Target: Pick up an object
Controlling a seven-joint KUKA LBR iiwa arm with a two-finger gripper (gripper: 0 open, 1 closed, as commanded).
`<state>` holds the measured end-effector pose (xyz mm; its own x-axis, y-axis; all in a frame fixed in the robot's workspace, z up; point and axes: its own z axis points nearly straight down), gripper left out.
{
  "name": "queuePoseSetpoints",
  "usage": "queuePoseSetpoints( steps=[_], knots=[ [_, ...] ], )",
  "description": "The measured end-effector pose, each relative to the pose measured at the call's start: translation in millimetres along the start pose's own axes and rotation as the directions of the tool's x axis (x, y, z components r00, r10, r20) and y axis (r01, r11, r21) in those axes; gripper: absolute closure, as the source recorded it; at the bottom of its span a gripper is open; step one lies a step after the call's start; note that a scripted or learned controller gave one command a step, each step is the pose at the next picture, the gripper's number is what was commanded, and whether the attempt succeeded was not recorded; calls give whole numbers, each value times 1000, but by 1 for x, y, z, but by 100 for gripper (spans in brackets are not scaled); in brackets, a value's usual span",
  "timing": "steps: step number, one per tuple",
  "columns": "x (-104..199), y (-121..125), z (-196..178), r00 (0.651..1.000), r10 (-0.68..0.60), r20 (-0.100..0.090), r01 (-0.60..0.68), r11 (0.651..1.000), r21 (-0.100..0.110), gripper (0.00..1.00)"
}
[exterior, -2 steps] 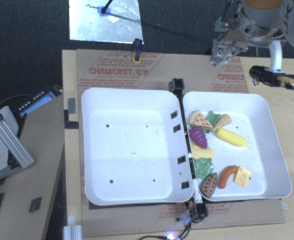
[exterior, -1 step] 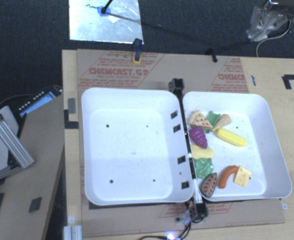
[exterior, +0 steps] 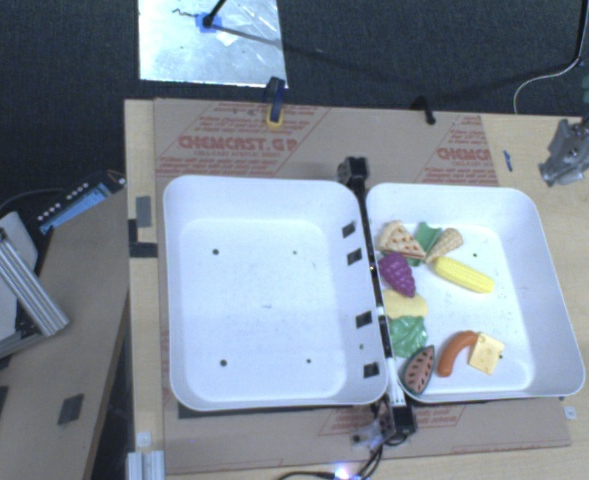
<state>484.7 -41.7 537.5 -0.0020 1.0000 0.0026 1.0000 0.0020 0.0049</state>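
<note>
The right bin (exterior: 539, 258) holds several toy foods along its left side: a pizza slice (exterior: 398, 240), a green piece (exterior: 429, 236), a cone-shaped piece (exterior: 444, 243), a yellow corn cob (exterior: 463, 274), purple grapes (exterior: 398, 274), a pale yellow piece (exterior: 406, 306), a green leafy piece (exterior: 407, 334), a brown-and-red piece (exterior: 419, 370), an orange sausage (exterior: 455, 350) and a cheese cube (exterior: 487, 353). My gripper (exterior: 571, 158) hangs at the far right edge of the view, above and behind the right bin, well away from the toys.
The left bin (exterior: 264, 288) sits beside the right one, joined by a black hinge strip (exterior: 369, 268). Both rest on a cardboard sheet (exterior: 314, 138). A shiny sheet (exterior: 211, 28) lies behind the bench, and a metal frame (exterior: 14, 278) stands at the left.
</note>
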Motion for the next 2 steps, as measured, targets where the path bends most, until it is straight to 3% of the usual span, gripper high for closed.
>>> queuePoseSetpoints(
  steps=[1, 2],
  knots=[
    [-45, 61, 3, 1000, 4, 5, -4, 1000, 2, 100],
    [-61, 135, 3, 1000, 1, 5, -1, 1000, 0, 100]
  ],
)
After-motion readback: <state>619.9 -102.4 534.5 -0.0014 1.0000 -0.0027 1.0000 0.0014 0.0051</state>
